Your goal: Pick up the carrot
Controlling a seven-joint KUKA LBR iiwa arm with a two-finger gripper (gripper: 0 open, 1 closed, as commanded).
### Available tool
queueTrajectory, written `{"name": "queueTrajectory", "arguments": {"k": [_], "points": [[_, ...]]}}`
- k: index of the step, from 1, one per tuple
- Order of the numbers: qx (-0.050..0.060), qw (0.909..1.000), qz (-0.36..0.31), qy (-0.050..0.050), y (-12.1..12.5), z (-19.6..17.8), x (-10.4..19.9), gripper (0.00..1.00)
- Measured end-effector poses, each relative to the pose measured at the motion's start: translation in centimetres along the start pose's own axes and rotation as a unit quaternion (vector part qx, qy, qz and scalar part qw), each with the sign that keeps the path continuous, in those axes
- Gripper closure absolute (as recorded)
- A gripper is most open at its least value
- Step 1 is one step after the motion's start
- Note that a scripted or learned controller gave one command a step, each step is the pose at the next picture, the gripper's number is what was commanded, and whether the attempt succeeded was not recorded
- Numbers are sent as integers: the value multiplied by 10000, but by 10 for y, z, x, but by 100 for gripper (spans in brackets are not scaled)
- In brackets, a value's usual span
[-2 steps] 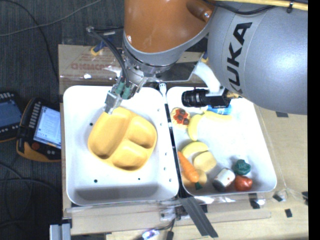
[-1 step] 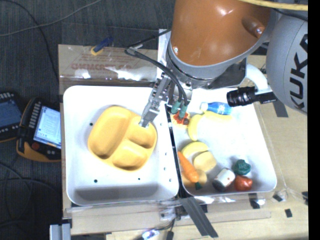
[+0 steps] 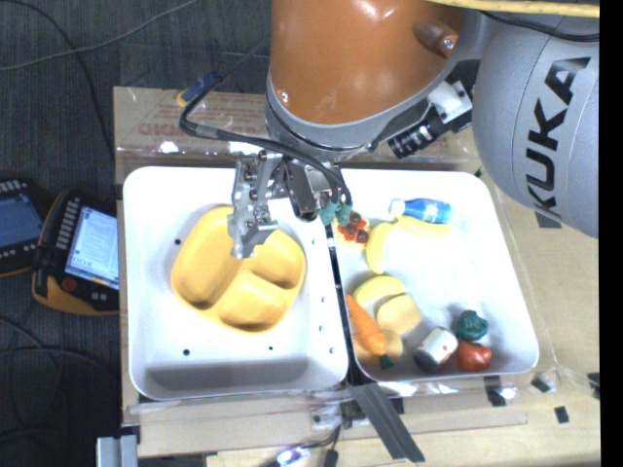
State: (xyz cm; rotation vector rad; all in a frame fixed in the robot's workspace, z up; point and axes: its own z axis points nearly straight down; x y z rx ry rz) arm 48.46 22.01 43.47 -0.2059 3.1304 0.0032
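The carrot (image 3: 367, 330) is orange with a green tip. It lies in the right bin (image 3: 506, 261) against the divider, near the front, beside pale yellow pieces (image 3: 389, 303). My gripper (image 3: 277, 228) hangs over the left bin (image 3: 146, 261) next to the divider, up and to the left of the carrot and well apart from it. Its fingers (image 3: 245, 224) stand open with nothing between them. Just below them lies a large yellow lobed object (image 3: 237, 272).
The right bin also holds a blue and white bottle (image 3: 424, 209), a yellow fruit (image 3: 381, 245), small red and green pieces (image 3: 350, 226), a grey and black cylinder (image 3: 435, 348), a green item (image 3: 473, 324) and a red tomato (image 3: 474, 357). A handheld device (image 3: 83, 251) lies left of the bench.
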Motion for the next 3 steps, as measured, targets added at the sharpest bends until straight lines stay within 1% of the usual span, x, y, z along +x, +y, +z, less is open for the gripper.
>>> {"name": "queueTrajectory", "arguments": {"k": [1,2,3], "points": [[-3,9984,566,8,7,24,-53,100],[15,9555,2951,17,4,59,-70,100],[24,9590,2836,11,6,56,-43,100]]}}
